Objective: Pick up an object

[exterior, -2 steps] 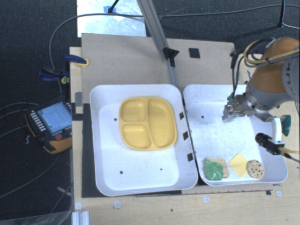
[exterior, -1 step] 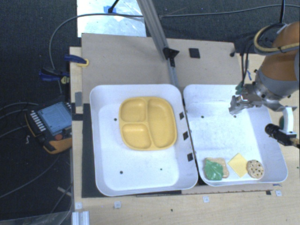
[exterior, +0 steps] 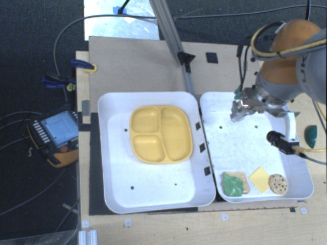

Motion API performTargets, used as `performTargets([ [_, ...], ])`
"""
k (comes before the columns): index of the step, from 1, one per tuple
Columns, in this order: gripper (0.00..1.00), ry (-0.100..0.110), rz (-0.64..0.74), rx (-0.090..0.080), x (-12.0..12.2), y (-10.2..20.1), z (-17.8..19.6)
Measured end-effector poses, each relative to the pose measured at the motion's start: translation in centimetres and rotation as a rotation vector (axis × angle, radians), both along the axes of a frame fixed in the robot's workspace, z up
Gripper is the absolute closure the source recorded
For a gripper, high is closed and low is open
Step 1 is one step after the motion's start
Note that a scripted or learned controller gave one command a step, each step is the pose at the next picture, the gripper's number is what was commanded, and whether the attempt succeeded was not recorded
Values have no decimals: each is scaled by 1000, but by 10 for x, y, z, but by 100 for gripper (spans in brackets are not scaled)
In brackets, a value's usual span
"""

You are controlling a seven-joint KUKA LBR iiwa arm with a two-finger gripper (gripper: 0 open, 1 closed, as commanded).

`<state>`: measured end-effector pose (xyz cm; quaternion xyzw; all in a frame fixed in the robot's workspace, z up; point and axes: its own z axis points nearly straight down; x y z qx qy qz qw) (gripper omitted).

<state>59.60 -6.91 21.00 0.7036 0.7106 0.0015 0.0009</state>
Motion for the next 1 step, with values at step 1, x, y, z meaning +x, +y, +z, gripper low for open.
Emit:
performTargets([
  [1,100,1,1,0,4,57,-4],
])
